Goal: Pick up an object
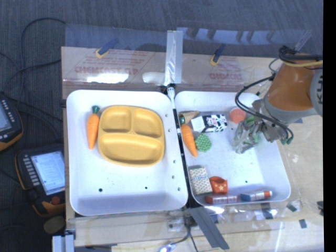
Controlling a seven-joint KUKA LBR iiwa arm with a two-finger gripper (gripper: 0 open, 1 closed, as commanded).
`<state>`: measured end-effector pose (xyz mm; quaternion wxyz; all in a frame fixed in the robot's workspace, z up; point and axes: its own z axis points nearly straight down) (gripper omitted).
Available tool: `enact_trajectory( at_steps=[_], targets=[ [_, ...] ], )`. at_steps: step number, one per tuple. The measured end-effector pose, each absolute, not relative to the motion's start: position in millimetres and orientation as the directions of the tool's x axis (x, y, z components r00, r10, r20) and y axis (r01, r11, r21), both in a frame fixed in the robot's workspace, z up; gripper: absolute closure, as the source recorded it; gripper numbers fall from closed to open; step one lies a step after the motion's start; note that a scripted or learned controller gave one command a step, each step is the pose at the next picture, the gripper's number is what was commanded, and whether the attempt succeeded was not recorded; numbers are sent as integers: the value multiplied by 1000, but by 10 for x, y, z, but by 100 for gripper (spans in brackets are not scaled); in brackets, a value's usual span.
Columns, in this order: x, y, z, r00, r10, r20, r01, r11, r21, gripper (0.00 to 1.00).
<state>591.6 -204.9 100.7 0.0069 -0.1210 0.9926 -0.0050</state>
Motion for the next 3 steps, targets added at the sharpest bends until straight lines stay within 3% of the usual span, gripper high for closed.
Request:
enact_trajectory(
  at_steps=[1, 2, 3],
  targets=[
    [6266, -1941, 909, -970, -243, -8, -243, 970, -8, 100],
    [5644, -1789, 973, -971, -239, -2, -239, 971, -1, 100],
    [5000, -1487, 928, -969, -248, -20, -248, 969, -11, 100]
  ],
)
